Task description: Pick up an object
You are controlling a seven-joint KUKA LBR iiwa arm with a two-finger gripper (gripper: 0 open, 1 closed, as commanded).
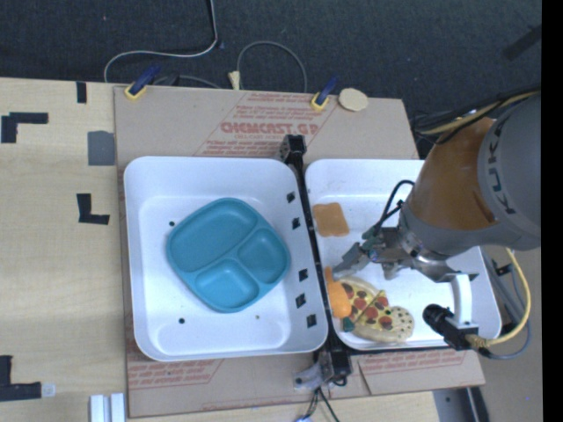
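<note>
Pizza [376, 311], a toy slice with red and green spots on it, is seen lying flat in the right bin [352, 178], near the front wall. An orange ball [338, 299] is found just beside it on the left, touching its edge. A flat tan square like a piece of toast [331, 219] is seen farther back in the same bin, close to the wall between the two bins and well apart from the pizza. The hand [373, 255] is held over the right bin, just above and behind the pizza slice, and its dark fingers [352, 257] are seen pointing to the left. It cannot be told if the hand is wide or narrow, and nothing is seen held in it. The grey arm [515, 178] with its orange band [449, 183] is seen coming in from the right. A blue plate [229, 253] with three parts is seen in the middle of the left bin [145, 200]. Both bins are set on a brown cardboard sheet [264, 126] on the wooden bench [53, 236].
</note>
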